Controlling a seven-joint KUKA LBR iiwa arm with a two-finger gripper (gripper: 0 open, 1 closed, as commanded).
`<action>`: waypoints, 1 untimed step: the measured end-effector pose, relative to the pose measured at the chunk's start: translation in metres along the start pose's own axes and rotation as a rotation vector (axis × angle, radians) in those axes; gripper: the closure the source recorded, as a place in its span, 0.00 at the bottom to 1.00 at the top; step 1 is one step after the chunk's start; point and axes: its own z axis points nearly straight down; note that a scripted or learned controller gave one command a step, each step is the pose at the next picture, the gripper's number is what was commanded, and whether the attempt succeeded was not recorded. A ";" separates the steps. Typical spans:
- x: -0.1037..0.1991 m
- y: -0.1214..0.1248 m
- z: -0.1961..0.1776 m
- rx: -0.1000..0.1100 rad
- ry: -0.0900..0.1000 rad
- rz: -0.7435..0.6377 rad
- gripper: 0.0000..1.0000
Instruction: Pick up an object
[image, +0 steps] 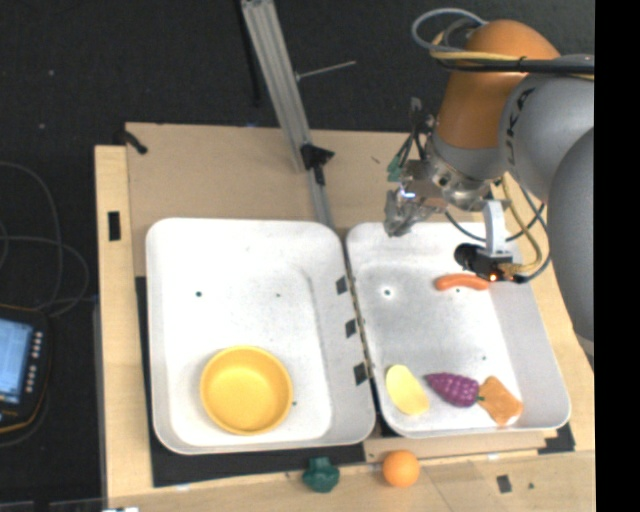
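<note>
Where the bench meets the dark floor at far left, a small screen device (18, 368) glows beside loose black cables. One round yellow plastic bowl (246, 389) sits upright in the near part of the left shallow white bin (200, 260), alone there. Just outside the bins, on the tan wooden bench (220, 170), lie one small green object (321, 475) and one orange ball (400, 468), near each other at the front edge. A slanted grey metal rail (285, 95) crosses the bench behind the bins.

The right shallow white bin (440, 340) holds four loose things. Along its near edge, from left: one pale yellow lemon-shaped piece (406, 389), one purple bumpy grape-like piece (452, 388) just beside it, and one orange wedge-shaped piece (500, 400) touching the purple one. Further back lies one thin orange carrot-like stick (462, 283), well apart from the rest.

The two-finger gripper (400, 215) hangs over the far left corner of the right bin; whether its fingers are spread or pressed together cannot be told, and nothing is seen between them. The grey arm with its orange band (480, 90) reaches in above.
</note>
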 end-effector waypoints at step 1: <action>0.056 -0.014 0.005 0.002 -0.001 -0.001 1.00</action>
